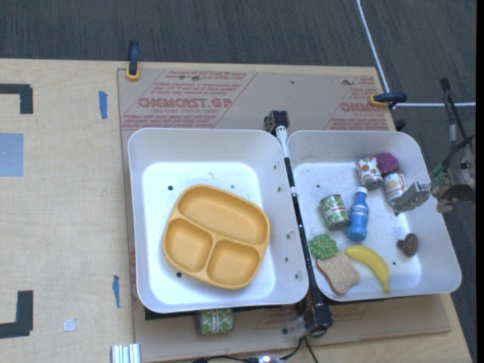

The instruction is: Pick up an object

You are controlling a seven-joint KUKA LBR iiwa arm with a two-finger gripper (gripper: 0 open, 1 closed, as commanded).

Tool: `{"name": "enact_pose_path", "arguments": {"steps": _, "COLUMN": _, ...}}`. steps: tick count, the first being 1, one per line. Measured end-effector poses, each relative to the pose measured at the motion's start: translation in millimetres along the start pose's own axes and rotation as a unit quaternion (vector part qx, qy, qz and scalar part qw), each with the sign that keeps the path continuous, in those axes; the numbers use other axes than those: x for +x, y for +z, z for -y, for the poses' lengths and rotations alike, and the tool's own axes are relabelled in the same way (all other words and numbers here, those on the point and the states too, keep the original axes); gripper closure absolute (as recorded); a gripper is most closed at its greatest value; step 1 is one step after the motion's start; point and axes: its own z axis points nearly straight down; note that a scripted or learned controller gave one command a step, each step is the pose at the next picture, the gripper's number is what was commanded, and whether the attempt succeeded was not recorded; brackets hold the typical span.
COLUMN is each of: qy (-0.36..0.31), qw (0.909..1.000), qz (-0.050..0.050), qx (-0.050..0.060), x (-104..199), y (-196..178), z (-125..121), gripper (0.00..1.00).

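Nearest me, a green can [216,321] lies on the bench [60,225] below the left bin [144,203], which holds a yellow tray [217,237]. My claw [413,197] sits low at the right bin's [442,271] far side; whether it is released or clenched I cannot tell. Closest pick: the small can [393,184] just left of it, touching or nearly so, and the blue bottle [358,215] farther left.

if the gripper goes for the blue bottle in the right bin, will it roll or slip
The blue bottle lies on its side, so a nudge would probably roll it toward the green can beside it. Its rounded, smooth-looking body may slip between fingers. It looks small and likely light.
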Motion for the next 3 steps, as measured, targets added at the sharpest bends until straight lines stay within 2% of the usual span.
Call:
{"name": "enact_pose_path", "arguments": {"steps": 1, "qy": 0.000, "qw": 1.0000, "qz": 0.000, "qx": -0.001, "x": 2, "y": 144, "z": 4, "gripper": 0.00}}
{"name": "enact_pose_path", "arguments": {"steps": 2, "qy": 0.000, "qw": 1.0000, "qz": 0.000, "qx": -0.003, "x": 61, "y": 145, "z": 17, "gripper": 0.00}}
{"name": "enact_pose_path", "arguments": {"steps": 3, "qy": 0.000, "qw": 1.0000, "qz": 0.001, "qx": -0.003, "x": 90, "y": 145, "z": 17, "gripper": 0.00}}
